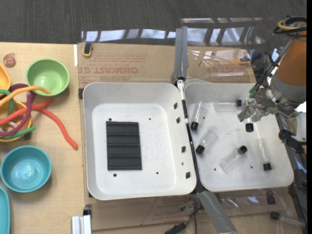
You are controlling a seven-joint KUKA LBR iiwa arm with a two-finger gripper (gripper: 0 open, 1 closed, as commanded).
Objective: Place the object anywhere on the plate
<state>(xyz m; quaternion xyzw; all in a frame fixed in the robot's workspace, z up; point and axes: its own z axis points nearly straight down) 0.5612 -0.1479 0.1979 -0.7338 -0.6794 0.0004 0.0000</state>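
Vials (233,160), clear with black caps, lie scattered across the right bin (287,179); the dark ribbed plate (124,146) sits mid-floor in the left bin (92,130). Above the right bin's far edge hovers the claw (249,112), its state impossible to tell. Picking seems pending: descend onto one vial.

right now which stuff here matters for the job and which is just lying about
For the job:
clear plastic vials with black caps, lying in the right white bin
black ribbed rectangular plate in the left white bin
pincer over the right bin

Lying about:
green bowl
blue bowl
coloured rubbery cords
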